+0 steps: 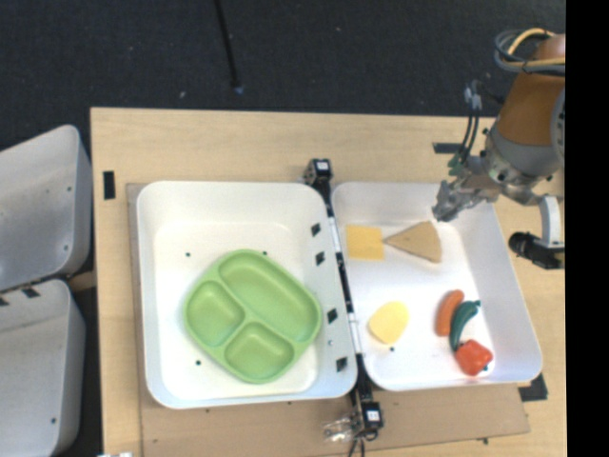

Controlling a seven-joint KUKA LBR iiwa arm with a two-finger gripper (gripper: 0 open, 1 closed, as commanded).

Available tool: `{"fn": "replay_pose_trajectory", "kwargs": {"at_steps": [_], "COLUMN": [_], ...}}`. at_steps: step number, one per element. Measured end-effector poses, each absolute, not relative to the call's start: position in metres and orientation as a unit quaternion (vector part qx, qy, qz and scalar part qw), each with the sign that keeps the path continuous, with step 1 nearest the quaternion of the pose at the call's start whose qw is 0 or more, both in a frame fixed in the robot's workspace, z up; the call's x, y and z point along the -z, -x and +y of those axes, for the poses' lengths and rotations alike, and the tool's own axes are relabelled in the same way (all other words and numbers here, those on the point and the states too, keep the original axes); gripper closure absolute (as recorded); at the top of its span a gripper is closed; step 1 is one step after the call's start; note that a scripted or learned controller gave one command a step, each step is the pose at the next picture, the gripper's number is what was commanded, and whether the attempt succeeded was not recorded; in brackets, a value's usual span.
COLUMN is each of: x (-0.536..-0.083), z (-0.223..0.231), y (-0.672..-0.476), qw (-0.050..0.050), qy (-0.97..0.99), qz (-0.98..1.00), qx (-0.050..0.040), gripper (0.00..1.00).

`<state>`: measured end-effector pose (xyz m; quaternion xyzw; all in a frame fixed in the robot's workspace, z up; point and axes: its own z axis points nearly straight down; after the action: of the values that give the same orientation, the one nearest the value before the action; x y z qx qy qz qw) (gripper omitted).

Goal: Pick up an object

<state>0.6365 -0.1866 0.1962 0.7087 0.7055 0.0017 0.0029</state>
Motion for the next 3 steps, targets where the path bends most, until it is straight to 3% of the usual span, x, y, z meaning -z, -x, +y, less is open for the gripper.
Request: {"fn": "replay_pose_trajectory", "kwargs": {"at_steps": [1, 3], "x": [-0.211, -0.222], "z": [-0.188, -0.087], "y": [-0.637, -0.627], "qw": [0.001, 0.000], "qy": [-0.708, -0.705], "qz": [0.706, 0.709], "qx": [-0.0007, -0.0001], "gripper": [1.00, 1.00]}}
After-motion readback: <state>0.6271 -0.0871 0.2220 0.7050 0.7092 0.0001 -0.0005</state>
